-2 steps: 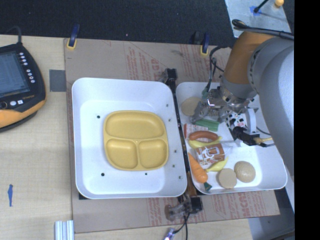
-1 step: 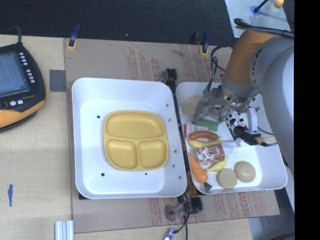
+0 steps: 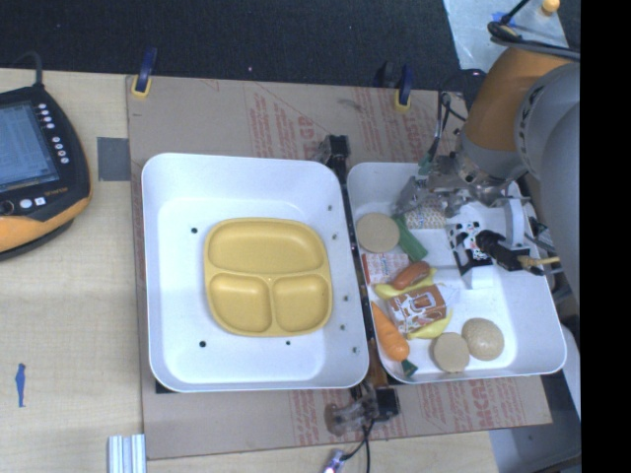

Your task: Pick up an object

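grey arm [image 3: 537, 116] bent low, claw [image 3: 434, 197] pointing left.

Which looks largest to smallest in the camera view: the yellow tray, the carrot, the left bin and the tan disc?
1. Left bin
2. Yellow tray
3 and 4. Carrot and tan disc: too alike to rank; the carrot is longer but thinner, the disc is rounder.

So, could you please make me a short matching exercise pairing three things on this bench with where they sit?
Things:
1. yellow divided tray
2. carrot
3. handheld control pad

Places:
A. on the bare bench at the far left
B. in the left bin
C. in the right bin, by its left wall

Pairs: 1-B, 2-C, 3-A
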